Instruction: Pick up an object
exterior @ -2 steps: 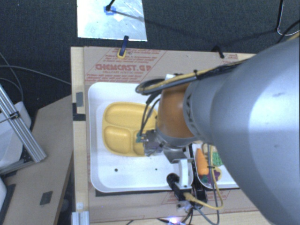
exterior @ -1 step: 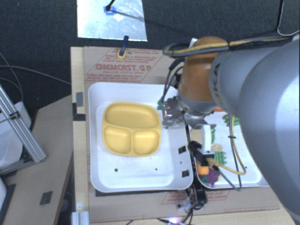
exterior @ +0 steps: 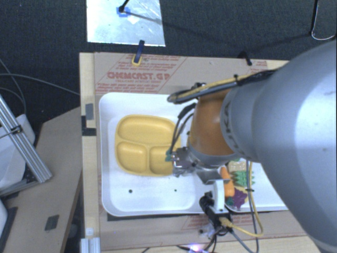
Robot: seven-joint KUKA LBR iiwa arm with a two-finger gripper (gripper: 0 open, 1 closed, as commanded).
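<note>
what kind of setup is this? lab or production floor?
Most likely a research lab grasping bench: a white bin holding a yellow divided tray, loose cabling, a cardboard-lined benchtop, and small toy-like items.

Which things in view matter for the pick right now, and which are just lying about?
For the job:
- yellow plastic divided tray in the left white bin
- small orange, green and purple items in the right bin
- grey arm's wrist over the bins

Lying about:
- shiny foil sheet
- cardboard sheet
- aluminium frame
</note>
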